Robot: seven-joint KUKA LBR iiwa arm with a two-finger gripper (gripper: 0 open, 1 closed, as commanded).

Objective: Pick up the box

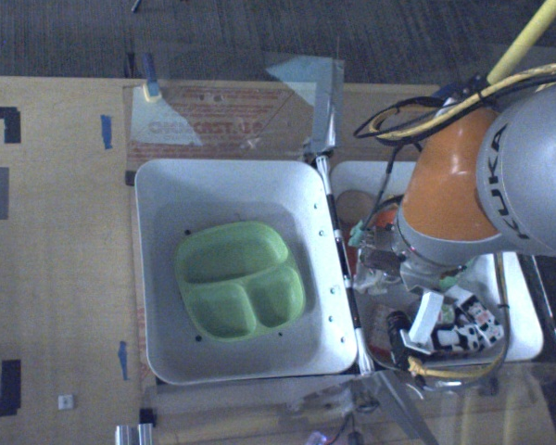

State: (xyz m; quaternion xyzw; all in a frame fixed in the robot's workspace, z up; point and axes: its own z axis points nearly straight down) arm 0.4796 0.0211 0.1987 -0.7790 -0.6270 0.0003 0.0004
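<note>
Two bins (157, 202): my arm (463, 193) hangs over the right one, probably reaching for the box; the claw's state I cannot tell.

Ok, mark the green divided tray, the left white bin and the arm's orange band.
green divided tray (240, 279), camera view, on the ridge where its compartments meet.
left white bin (224, 195), camera view, on bare floor above the tray.
orange band (451, 184), camera view, on the middle of the orange surface.

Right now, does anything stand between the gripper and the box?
Nothing visible lies between. The white box sits close beside the gripper in the right bin, but patterned small items crowd against it.
</note>
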